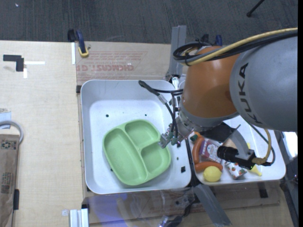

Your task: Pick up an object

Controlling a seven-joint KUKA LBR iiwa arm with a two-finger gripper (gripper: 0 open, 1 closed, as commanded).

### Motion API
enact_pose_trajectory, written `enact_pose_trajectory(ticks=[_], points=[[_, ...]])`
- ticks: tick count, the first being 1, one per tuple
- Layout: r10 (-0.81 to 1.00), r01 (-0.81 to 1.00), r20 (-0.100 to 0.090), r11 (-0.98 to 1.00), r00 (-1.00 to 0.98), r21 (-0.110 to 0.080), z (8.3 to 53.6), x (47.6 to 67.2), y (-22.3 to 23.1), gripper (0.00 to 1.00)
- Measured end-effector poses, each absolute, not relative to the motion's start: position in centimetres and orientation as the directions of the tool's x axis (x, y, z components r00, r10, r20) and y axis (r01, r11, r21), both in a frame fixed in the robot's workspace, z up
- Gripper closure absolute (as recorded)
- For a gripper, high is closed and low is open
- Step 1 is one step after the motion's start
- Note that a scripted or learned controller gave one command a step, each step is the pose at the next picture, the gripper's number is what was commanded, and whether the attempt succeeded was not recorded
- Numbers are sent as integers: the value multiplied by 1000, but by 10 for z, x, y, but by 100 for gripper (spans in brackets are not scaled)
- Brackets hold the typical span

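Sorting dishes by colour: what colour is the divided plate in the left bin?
Light green; the divided plate shows clearly in the camera view.

Smooth matt green plastic plate, glossy white plastic bin, pale wood-grain bench, brown cardboard sheet

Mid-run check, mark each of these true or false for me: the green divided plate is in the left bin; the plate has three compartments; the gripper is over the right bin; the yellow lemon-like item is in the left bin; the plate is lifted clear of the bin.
1. The green divided plate is in the left bin. True.
2. The plate has three compartments. True.
3. The gripper is over the right bin. False: it is over the left bin, at the plate's right edge.
4. The yellow lemon-like item is in the left bin. False: it lies in the right bin.
5. The plate is lifted clear of the bin. False: it appears to rest on the bin floor.
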State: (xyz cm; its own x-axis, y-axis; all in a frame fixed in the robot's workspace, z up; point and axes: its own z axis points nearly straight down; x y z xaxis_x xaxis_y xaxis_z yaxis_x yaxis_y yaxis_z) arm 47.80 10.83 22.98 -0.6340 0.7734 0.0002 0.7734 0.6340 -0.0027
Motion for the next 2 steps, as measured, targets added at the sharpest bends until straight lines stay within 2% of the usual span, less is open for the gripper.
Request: enact_pose_trajectory(ticks=[1,2], points=[[854,854,-1,521,-521,-1,237,479,72,100],[909,909,-1,417,-417,-4,232,477,122,100]])
